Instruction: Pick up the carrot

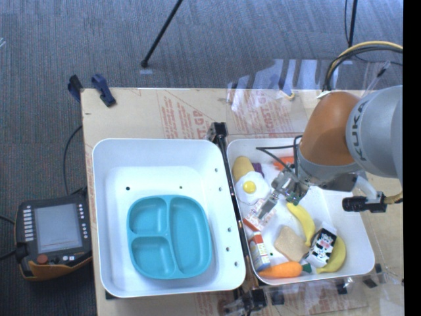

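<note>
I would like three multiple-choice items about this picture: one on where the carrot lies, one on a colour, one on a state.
1. Where does the carrot lie?
A. in the left bin, on the tray
B. in the right bin, at its near edge
C. on the floor

2. What colour is the divided tray in the left bin?
A. light blue
B. red
C. black

3. What is the state of the carrot?
A. raised above the bin
B. standing upright
C. lying flat in the bin, apart from the gripper

Answers: 1 B, the carrot rests along the near wall of the right bin. 2 A, the tray is light blue. 3 C, the carrot lies flat while the gripper is over other items, further back.
</note>
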